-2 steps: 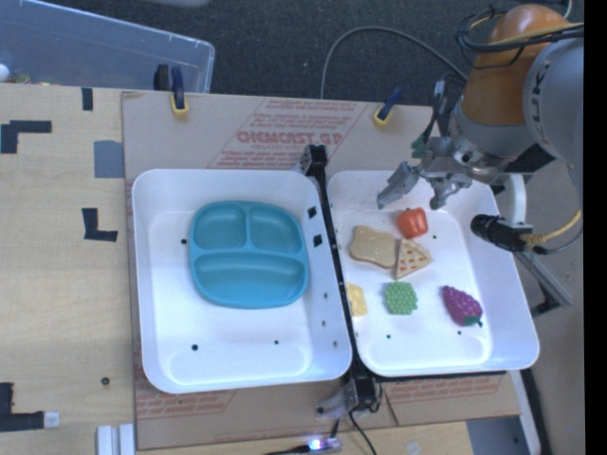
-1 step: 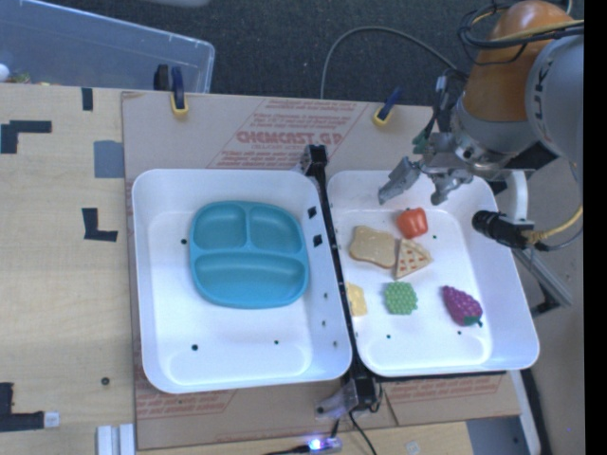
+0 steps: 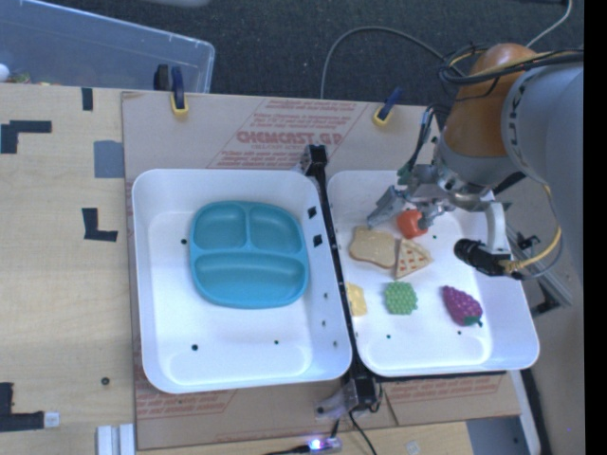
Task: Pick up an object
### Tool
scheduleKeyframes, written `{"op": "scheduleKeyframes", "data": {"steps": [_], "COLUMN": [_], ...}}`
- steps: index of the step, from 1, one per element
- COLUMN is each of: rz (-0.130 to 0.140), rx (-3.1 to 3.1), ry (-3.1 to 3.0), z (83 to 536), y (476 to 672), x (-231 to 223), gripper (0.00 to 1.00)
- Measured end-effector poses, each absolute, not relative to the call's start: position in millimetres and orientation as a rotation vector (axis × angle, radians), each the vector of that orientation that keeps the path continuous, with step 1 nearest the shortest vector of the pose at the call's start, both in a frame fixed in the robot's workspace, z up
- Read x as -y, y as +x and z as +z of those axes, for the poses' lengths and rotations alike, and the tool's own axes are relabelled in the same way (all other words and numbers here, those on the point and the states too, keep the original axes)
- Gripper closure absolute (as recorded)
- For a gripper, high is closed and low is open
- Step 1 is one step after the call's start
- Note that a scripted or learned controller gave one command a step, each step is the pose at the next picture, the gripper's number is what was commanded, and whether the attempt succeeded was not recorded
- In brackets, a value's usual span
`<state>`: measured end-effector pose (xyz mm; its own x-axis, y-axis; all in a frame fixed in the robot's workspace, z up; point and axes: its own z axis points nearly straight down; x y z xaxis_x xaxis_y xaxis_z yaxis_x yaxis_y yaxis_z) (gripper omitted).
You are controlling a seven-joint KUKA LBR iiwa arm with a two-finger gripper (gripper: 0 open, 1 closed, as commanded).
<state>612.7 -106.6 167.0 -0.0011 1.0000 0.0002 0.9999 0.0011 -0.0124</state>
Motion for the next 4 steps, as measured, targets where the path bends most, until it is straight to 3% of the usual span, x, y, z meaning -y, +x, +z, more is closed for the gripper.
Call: {"op": "scheduleKeyframes", "data": {"steps": [1,2,3,4], "rz": [0.014,0.000,-0.001,0.003], "rx": [2.216,2.229,2.237,2.222], "ry": [-2.213,-2.229,-2.241,-2.218], "z": [109.2,87.4,101.9,141.1], "y": [600.1,603.5,607.5,609.5], "x": [107.0,110.3,115.8,118.6], "gripper": [0.00,0.00,1.00,1.00]}}
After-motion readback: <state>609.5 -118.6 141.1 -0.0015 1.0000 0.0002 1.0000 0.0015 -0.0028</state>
